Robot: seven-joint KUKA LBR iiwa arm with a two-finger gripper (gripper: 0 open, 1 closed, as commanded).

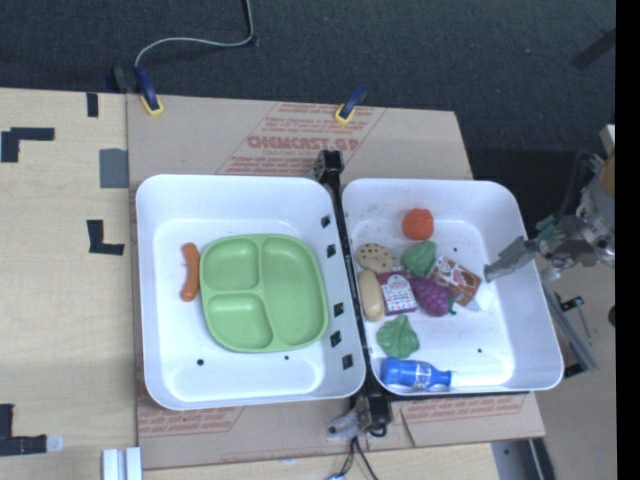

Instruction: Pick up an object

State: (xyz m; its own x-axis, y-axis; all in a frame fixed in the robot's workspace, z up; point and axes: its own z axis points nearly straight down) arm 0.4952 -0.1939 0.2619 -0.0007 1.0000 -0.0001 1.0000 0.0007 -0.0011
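The right bin (520, 338) holds a cluster of toy food. I see a red tomato (418, 223), a cookie (375, 257), a green pepper (419, 259), purple grapes (432, 296) and a red-and-white packet (461, 281). A pink carton (398, 293), a beige roll (371, 296), a green leaf (399, 337) and a blue bottle (415, 375) lie there too. My gripper (508, 260) hangs over the bin's right rim, just right of the packet, with nothing visibly in it.
The left bin (165, 358) carries a green divided plate (265, 291) and an orange sausage (189, 271) beside it. A black clip divider (338, 258) joins the bins. Yellow clamps (349, 108) hold the cardboard at the back.
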